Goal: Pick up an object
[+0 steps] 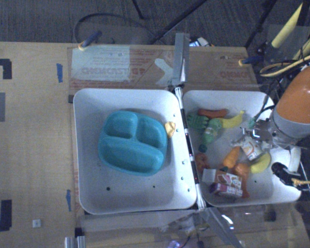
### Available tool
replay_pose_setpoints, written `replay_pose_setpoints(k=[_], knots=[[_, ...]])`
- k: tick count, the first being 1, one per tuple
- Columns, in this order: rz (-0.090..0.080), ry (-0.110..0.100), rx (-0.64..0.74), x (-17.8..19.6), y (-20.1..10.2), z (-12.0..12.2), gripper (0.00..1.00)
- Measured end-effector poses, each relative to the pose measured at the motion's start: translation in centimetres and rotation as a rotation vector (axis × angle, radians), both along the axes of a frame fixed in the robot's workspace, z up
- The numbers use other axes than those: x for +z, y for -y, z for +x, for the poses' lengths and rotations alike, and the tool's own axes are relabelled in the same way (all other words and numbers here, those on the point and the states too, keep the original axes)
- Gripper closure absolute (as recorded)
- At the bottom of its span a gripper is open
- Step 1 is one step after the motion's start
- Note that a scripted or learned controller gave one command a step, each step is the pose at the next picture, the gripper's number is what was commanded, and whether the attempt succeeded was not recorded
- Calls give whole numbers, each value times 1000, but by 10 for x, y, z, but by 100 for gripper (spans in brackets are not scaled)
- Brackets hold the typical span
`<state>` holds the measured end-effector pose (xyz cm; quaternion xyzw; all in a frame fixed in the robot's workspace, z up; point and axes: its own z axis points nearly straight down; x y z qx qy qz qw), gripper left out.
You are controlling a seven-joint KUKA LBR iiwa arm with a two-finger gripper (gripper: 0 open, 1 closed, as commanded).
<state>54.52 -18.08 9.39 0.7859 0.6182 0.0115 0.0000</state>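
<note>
Orange-banded arm hangs over the right bin's [192, 103] right edge — gripper [254, 138] low among the toys, and its grip I cannot tell. Just below it lies a yellow banana [261, 163], slanting toward the bin's near-right corner.

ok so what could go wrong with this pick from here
1. The toys in the right bin lie crowded: the tool sits over a banana, a carrot and a small packet, so it may catch two things or none.
2. A carton lies close by and could get shoved.
3. The tool is near the bin's right wall, so it might scrape it.
</note>
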Motion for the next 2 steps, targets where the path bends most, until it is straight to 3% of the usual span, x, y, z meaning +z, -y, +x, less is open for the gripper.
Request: replay_pose_setpoints(k=[1,2], knots=[[-15,-1,-12,8,10,-3,100],[-14,-19,-98,121,-1,-4,100]])
